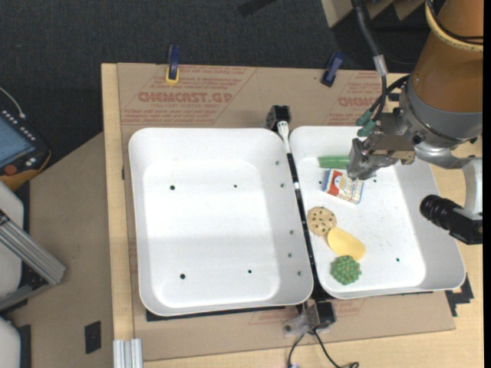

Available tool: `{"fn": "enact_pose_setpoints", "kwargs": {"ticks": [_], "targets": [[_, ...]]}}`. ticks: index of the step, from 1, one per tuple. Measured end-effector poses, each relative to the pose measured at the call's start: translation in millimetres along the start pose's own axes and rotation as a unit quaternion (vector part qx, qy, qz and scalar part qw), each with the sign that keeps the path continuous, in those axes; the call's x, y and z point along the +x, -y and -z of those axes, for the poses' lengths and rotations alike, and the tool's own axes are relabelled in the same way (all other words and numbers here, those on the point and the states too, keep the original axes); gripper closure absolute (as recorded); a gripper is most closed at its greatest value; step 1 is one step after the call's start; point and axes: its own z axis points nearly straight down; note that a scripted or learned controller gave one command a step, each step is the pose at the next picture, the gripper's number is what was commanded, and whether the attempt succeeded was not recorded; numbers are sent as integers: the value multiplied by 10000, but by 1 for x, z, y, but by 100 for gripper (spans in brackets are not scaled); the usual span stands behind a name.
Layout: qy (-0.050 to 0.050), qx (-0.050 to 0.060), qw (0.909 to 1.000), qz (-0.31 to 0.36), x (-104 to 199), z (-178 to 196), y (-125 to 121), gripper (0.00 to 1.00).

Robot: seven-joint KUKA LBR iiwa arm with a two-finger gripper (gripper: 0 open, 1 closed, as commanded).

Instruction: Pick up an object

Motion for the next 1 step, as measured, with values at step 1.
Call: {"fn": "enact_pose_setpoints", "kwargs": {"ticks": [1], "targets": [[-5, 1, 10000, 7, 66, 47, -36, 100]]}}
